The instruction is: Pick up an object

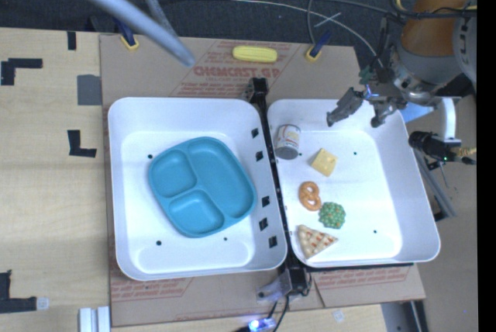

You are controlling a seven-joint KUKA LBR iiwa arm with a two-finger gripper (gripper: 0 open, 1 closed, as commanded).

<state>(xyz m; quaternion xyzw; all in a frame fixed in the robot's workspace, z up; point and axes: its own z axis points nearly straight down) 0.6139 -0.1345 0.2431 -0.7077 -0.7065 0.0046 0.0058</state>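
Nothing is picked up yet: every object lies loose on the floor of the right bin point(403, 191), so the whole grasp and lift are left to do. Taking that bin as the landmark and starting at its near edge, a pizza-slice toy point(315, 240) sits by the near left corner, tan with red flecks. Just beyond it lies a small green, knobbly broccoli piece point(332, 214), and touching or nearly touching that, a brown pretzel point(309, 195). Farther in, around the bin's middle, rests a pale yellow cheese-like block point(324, 161), and close to the bin's left wall a small silver can point(287, 142) lies tilted. Any of these could serve as the object to pick up; the can and the block stand a little apart from the rest and look like the easier targets. At the far right corner of the bin the gripper point(361, 112) hangs above the rim, its jaws spread apart with nothing between them, well clear of the objects. It would need to travel inward and descend before closing.
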